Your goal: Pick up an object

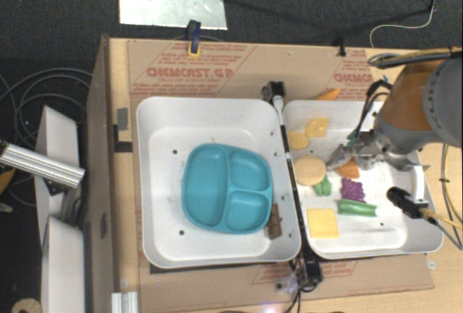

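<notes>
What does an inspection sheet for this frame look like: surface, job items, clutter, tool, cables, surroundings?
Surface: two white bins; left bin, right bin.
Job's things: in the right bin, yellow square, tan disc, purple grapes, green piece.
Clutter: blue divided plate in the left bin.
Tool: tool low over the right bin; nothing seen held.
Cables: black loops on the floor at left.
Surroundings: cardboard sheet, dark floor.

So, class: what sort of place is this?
Probably a robot lab bench: an arm reaches over two white bins, one with toy food, and loose cables lie beside.
</notes>
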Robot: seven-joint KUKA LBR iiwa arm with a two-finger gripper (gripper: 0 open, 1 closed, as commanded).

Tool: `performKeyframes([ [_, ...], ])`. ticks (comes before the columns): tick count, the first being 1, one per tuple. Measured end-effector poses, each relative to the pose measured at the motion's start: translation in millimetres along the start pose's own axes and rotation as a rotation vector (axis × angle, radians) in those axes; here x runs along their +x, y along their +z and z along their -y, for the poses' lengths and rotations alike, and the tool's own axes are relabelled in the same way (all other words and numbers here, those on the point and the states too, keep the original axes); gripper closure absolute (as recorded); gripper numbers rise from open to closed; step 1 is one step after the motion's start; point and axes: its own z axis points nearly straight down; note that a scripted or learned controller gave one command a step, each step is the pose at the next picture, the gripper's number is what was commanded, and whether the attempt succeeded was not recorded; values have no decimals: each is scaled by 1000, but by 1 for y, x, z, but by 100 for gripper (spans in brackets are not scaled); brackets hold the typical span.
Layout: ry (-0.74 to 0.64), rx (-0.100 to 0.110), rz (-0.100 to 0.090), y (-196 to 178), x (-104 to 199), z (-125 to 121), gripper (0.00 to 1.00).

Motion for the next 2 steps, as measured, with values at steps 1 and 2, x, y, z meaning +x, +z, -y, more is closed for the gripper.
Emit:
performKeyframes([
  [1, -5, -9, 1, -13, 2, -4, 100],
  [2, -17, -13, -3, -107, 102, -12, 100],
])
